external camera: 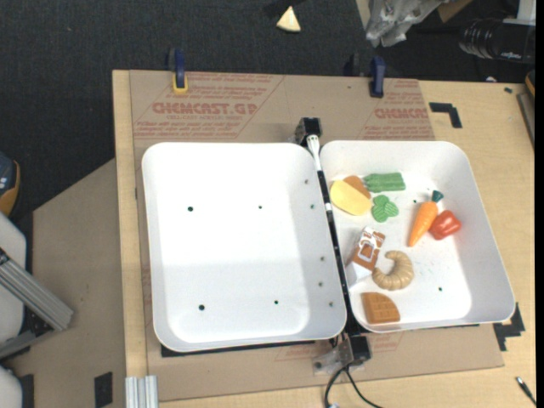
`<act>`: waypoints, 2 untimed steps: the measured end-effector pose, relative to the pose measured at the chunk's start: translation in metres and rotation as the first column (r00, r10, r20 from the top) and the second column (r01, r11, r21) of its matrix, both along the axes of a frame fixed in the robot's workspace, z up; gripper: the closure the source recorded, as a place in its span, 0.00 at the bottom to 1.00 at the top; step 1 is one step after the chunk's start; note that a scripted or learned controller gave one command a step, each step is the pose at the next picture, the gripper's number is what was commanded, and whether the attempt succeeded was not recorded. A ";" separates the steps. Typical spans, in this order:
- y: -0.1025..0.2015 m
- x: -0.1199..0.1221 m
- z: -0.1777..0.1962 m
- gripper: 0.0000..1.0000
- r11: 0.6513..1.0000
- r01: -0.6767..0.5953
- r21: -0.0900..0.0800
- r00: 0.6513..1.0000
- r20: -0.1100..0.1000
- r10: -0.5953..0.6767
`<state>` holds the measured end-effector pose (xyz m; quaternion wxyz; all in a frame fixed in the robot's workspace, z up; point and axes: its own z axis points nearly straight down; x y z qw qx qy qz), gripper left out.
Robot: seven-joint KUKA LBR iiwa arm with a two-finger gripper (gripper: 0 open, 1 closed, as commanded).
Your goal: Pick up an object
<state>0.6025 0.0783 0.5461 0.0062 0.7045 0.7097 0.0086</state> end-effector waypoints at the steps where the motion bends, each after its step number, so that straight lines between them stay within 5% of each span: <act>1: -0.009 -0.066 -0.152 1.00 1.000 0.009 -0.006 0.999 -0.040 -0.010; 2: -0.032 -0.082 -0.159 1.00 1.000 0.010 -0.004 1.000 -0.026 -0.010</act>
